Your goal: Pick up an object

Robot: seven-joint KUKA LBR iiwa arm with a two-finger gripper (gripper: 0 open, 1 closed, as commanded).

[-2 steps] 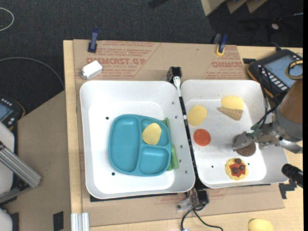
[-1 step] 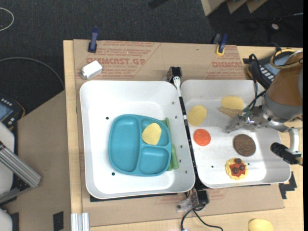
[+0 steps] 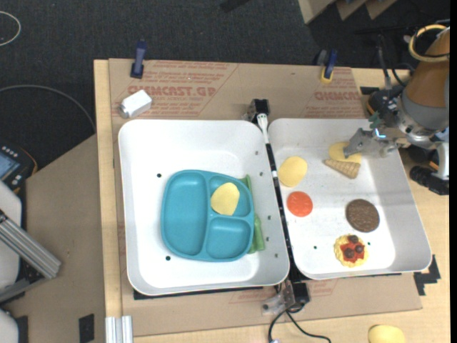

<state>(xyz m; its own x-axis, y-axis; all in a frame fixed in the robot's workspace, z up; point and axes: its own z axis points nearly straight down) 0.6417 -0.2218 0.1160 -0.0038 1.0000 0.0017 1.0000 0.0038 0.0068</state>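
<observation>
Lying side by side on a cardboard-covered bench (image 3: pixel 214 91), two shallow white bins are seen from above. In the left bin (image 3: pixel 143 163) a teal divided plate (image 3: pixel 187 216) is held, and a pale yellow piece (image 3: pixel 226 199) rests in its upper right compartment. A thin green item (image 3: pixel 255 224) is tucked along the plate's right edge, between plate and bin wall.

In the right bin (image 3: pixel 400 227) several loose objects are scattered. A yellow round piece (image 3: pixel 293 170) is found near the bin's left wall, with an orange disc (image 3: pixel 300 204) just below it. A brown round cookie (image 3: pixel 363 215) sits toward the middle right, and a small yellow tart with red topping (image 3: pixel 350 249) lies below that, near the front edge. A tan waffle cone (image 3: pixel 344 166) is placed near the top of the bin, with a yellow chunk (image 3: pixel 338 151) touching its upper side.

The gripper (image 3: pixel 364 141) is positioned low over the right bin's upper area, just beside the yellow chunk and cone. Whether its fingers are parted or closed cannot be told at this angle, and nothing is clearly seen between them.

A small white block (image 3: pixel 136 103) sits on the cardboard above the left bin.
</observation>
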